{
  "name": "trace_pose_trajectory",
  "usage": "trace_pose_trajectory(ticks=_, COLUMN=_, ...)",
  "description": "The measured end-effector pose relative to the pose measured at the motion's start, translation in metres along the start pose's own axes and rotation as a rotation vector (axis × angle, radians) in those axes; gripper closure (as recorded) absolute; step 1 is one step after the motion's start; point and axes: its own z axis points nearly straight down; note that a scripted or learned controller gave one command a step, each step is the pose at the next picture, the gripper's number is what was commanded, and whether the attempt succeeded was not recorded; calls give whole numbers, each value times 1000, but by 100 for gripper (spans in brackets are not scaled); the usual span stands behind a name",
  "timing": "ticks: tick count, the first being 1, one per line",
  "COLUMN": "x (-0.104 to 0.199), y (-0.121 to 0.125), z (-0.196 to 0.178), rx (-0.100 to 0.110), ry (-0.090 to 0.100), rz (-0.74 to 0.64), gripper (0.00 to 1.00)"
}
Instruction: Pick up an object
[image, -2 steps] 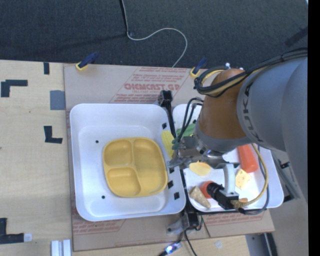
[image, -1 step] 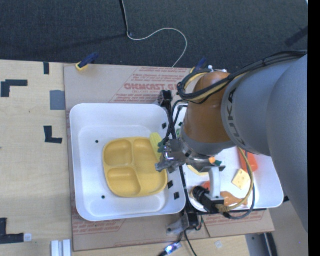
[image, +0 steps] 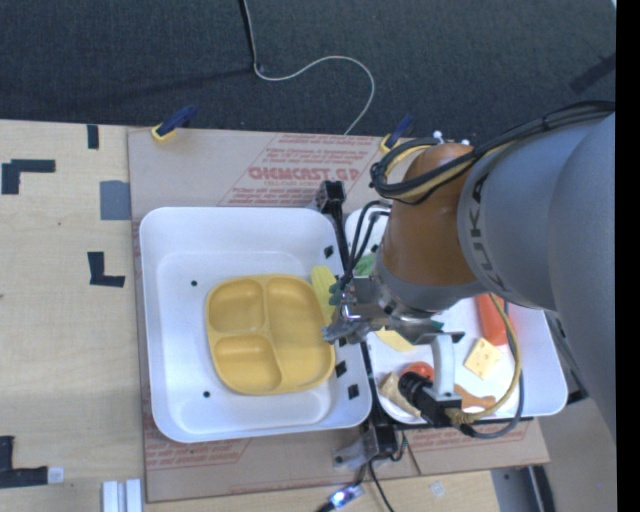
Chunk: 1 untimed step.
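**Arm Poised at the Seam Between Two Bins**

The grey-and-orange arm (image: 440, 240) reaches in from the right. Its gripper (image: 345, 322) sits low beside the right edge of a yellow divided plate (image: 262, 335), which lies in the left bin (image: 170, 300). Whether the gripper is open or closed cannot be told. An orange carrot-like piece (image: 493, 318) and a yellow cheese wedge (image: 483, 357) lie in the right bin (image: 540, 375).

The arm (image: 560, 210) has a thick, smooth grey casing, rounded like a barrel at the right of the scene. Dark letters (image: 478, 232) run down its left part, next to a glossy orange band (image: 425, 235) ringing the wrist. Thin black cables (image: 385, 175) loop over the band's far side. On its near side is a grey collar (image: 415, 298). Left of that, the tool (image: 342, 322) shows small silvery metal parts.
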Motion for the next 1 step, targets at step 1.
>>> trace_pose_trajectory(ticks=1, x=6, y=3, z=3, rx=0, ry=0, rz=-2, gripper=100)
